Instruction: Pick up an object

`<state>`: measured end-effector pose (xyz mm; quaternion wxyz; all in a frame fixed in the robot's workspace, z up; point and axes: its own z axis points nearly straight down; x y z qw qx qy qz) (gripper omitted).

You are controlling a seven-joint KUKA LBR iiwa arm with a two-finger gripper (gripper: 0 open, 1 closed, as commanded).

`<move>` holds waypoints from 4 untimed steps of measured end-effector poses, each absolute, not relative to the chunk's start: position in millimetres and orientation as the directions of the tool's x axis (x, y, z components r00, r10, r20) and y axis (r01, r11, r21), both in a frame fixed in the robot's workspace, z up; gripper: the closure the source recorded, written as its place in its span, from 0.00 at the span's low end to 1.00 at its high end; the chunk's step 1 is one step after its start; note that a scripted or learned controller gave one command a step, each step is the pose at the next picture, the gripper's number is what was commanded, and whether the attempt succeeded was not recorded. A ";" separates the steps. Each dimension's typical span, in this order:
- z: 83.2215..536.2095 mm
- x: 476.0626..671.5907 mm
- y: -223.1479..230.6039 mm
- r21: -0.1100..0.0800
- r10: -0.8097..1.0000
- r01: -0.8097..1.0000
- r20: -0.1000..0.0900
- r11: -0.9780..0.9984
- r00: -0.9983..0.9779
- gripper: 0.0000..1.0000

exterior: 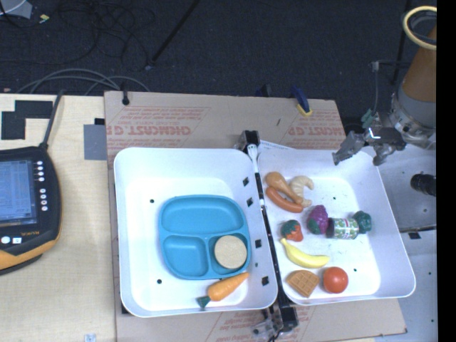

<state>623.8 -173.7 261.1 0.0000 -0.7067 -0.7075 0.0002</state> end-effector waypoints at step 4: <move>460.0 562.5 51.3 -0.012 1.000 1.000 0.004 0.015 -0.015 1.00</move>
